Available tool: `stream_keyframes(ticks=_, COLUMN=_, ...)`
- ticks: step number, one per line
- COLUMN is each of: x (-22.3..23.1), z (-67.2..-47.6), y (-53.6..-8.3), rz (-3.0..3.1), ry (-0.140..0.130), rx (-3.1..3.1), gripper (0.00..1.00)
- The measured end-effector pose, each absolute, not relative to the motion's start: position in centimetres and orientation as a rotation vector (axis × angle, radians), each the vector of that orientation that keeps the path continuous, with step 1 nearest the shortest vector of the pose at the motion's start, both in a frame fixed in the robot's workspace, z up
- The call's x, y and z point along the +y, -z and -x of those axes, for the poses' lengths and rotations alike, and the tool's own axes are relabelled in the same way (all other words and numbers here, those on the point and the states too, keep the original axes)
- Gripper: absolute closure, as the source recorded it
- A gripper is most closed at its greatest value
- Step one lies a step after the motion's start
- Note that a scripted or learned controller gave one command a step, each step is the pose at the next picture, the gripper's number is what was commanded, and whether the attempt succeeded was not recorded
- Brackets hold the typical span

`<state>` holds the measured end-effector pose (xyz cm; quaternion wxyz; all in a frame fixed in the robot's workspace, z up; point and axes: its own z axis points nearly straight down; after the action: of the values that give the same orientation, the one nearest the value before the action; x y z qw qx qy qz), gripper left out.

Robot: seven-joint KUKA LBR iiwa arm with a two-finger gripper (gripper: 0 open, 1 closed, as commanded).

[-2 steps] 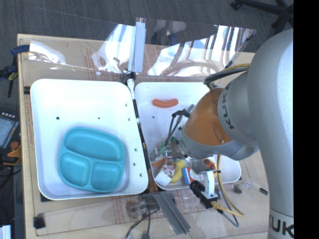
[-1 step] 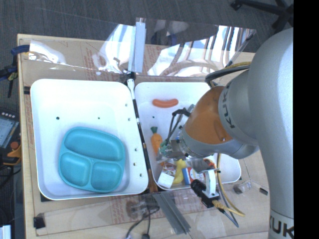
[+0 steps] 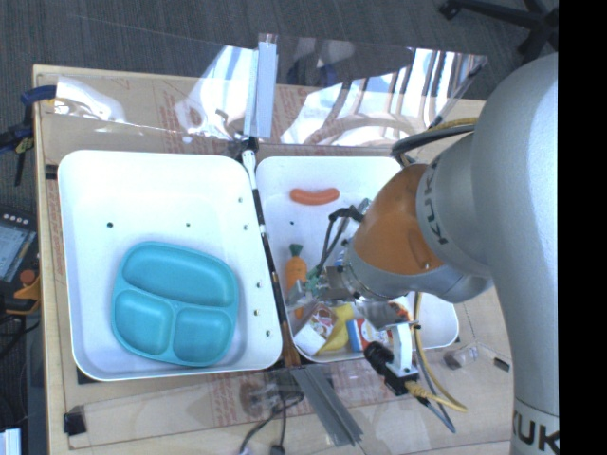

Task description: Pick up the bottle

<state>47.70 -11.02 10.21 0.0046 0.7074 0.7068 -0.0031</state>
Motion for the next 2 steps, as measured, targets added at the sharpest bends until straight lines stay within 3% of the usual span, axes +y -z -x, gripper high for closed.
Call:
stream_keyframes(ticks=1, x=-18.4, z=-50.5, y=-19.4, rz=-2.294, ry=0.001, rx=2.150, gripper=0.00)
stream_keyframes(ticks=2, x=-18.9, z=-53.2, y=-9.0, rz=-2.323, ry=0.003, rx=2.120, gripper=0.00)
